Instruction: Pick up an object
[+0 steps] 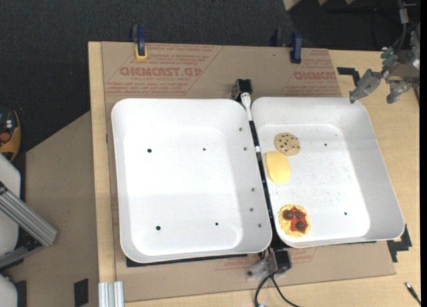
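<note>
Three small items lie along the left side of the right bin (347, 165). A round chocolate-chip cookie (287, 143) is farthest back. A yellow oval piece (278, 167) sits just in front of it. A small pizza-like disc with red topping (294, 220) rests near the bin's front left corner. My gripper (377, 91) hangs above the bench beyond the right bin's back right corner, well away from all three items. It is open, with nothing between its fingers.
The left bin (133, 165) stands beside the right one, their rims meeting at a black divider (253, 140). Both rest on a cardboard sheet (167, 65) held by blue clamps (139, 37) at the back. A cable (267, 285) trails from the front.
</note>
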Available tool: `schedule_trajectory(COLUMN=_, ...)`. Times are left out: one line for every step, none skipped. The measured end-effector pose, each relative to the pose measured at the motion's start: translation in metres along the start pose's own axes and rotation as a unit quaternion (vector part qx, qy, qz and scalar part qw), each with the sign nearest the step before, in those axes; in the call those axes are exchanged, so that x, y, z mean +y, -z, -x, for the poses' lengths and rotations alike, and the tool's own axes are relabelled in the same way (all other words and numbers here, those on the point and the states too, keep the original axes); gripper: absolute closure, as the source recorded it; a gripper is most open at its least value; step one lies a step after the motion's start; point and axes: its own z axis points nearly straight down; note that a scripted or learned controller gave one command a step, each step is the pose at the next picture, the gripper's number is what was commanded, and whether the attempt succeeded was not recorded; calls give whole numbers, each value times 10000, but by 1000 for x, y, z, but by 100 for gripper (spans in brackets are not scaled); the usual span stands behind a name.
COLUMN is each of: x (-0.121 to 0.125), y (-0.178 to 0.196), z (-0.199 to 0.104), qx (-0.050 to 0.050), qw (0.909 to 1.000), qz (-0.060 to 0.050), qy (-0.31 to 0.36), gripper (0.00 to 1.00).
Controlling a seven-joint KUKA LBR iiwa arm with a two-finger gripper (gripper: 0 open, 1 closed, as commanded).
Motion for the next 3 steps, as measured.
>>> schedule_trajectory(x=25, y=-89, z=-69, qx=23, qw=10000, qz=-37, qy=33, gripper=0)
schedule_trajectory(x=19, y=-120, z=-132, qx=22, qw=10000, qz=-29, qy=28, gripper=0)
schedule_trajectory(x=23, y=-180, z=-86, qx=0, qw=10000, qz=-36, qy=-22, gripper=0)
